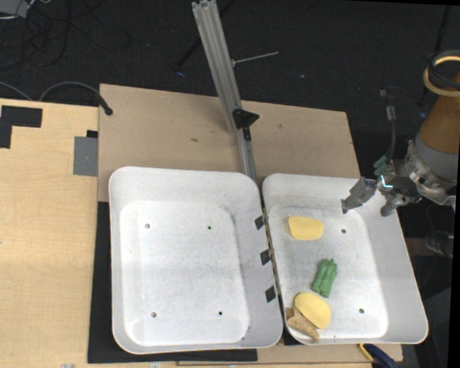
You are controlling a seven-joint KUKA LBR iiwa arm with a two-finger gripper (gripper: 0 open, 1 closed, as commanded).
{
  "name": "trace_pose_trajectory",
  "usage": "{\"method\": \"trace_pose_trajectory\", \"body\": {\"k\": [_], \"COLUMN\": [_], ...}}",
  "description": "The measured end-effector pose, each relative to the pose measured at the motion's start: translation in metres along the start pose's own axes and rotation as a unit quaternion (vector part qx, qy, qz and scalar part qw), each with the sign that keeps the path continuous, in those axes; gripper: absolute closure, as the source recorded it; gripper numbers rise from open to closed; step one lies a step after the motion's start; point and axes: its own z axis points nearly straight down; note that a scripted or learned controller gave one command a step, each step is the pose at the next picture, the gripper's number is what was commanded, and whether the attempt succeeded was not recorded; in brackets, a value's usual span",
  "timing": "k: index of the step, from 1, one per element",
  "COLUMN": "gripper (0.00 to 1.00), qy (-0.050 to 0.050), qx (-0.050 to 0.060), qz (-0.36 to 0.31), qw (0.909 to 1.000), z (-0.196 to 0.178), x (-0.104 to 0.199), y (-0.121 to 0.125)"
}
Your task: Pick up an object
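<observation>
The right bin (388,259) holds a yellow oval piece (305,228) near its upper left, a green pod-like object (324,277) in the middle, and a yellow rounded object (313,309) at its lower left with a tan piece (303,326) beside it. My gripper (374,197) hangs over the bin's upper right edge, well right of the yellow oval piece. Its two fingers (355,198) are spread apart with nothing between them.
The left bin (179,254) lies beside the right one, with black clips (265,255) along the shared edge. A slanted metal rail (224,86) rises behind the bins. A brown board (179,129) lies under both bins.
</observation>
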Motion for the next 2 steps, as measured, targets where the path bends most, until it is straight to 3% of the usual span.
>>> {"method": "trace_pose_trajectory", "body": {"k": [1,2], "gripper": [0.00,0.00], "qy": [-0.001,0.000], "qx": [-0.002,0.001], "qz": [0.000,0.000], "qw": [1.0000,1.0000], "z": [-0.003,0.061], "x": [0.000,0.000], "y": [0.001,-0.005]}}
